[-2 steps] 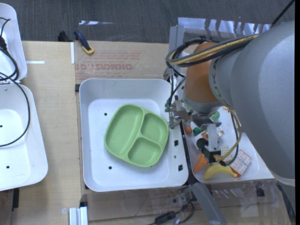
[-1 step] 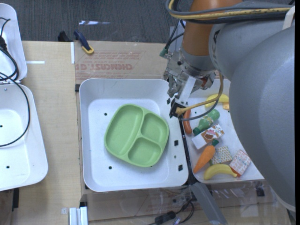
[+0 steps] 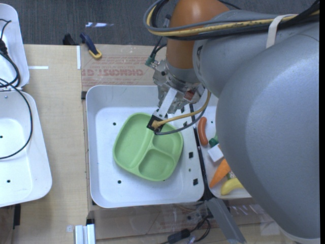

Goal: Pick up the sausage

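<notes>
The sausage [image 3: 202,131] is a short orange-red link lying lengthwise in the right bin, close to the divider between the two bins. The arm's bulk hides most of that bin. My gripper [image 3: 176,102] hangs below the orange band, over the back right part of the left bin, just above the far edge of the green plate [image 3: 147,149]. It sits to the left of the sausage and a little farther back, apart from it. Nothing shows between the gripper and the sausage.
The green divided plate fills the middle of the left bin [image 3: 101,136]. In the right bin, nearer than the sausage, lie a white block [image 3: 216,153], a carrot [image 3: 219,173] and a yellow piece [image 3: 231,186]. The large grey arm covers the right side.
</notes>
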{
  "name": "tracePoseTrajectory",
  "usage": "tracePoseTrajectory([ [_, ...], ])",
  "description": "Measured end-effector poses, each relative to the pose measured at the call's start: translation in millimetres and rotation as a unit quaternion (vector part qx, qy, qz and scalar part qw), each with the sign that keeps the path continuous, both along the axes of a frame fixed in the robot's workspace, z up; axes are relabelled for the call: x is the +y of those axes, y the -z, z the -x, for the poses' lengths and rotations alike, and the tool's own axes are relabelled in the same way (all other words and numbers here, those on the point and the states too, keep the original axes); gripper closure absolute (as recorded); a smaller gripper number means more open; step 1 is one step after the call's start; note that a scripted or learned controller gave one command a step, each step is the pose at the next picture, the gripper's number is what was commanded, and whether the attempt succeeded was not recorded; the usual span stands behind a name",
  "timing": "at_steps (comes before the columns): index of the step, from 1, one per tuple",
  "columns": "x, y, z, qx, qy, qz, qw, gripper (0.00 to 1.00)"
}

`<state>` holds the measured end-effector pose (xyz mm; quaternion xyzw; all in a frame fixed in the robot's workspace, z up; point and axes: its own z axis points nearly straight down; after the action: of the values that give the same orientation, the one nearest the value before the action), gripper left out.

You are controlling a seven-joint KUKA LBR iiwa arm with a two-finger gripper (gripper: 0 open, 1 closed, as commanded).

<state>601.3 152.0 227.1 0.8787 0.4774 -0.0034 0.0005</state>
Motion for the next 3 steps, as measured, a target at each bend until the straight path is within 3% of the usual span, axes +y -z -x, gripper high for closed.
tracePoseTrajectory([
  [1,76,-52,24,-0.001,0.098,0.0005,0.9952,1.00],
  [2,75,60,-20,0.000,0.081,0.0006,0.9967,1.00],
  [3,75,59,-20,0.000,0.080,0.0004,0.9968,0.00],
])
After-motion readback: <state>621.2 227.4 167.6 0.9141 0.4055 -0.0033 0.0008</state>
